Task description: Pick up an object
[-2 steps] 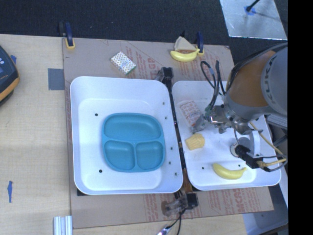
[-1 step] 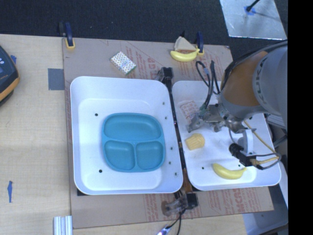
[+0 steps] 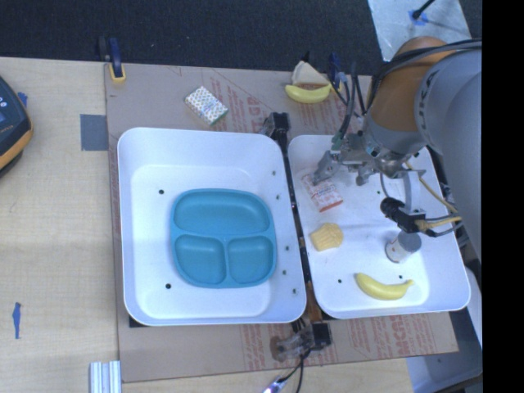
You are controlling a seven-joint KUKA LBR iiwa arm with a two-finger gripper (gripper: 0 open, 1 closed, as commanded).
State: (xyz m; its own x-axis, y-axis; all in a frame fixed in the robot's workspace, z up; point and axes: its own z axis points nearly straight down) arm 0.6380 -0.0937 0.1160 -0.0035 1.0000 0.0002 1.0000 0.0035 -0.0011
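The right bin (image 3: 442, 297) holds a red-and-white packet (image 3: 325, 193), a yellow corn-like piece (image 3: 327, 237), a yellow banana (image 3: 383, 286) and a small grey cylinder (image 3: 401, 246). My gripper (image 3: 338, 167) hangs over the bin's far left part, just above and beside the packet. Nothing shows between its fingers. The grey arm with its orange band (image 3: 401, 88) reaches in from the right and hides the bin's far right corner.
The left bin (image 3: 135, 219) holds a blue divided plate (image 3: 223, 237). Behind the bins lie a second banana with a wedge (image 3: 309, 91) and a small patterned box (image 3: 205, 104). A dark device (image 3: 12, 121) sits at the far left. Cables run along the arm's wrist (image 3: 426, 211).
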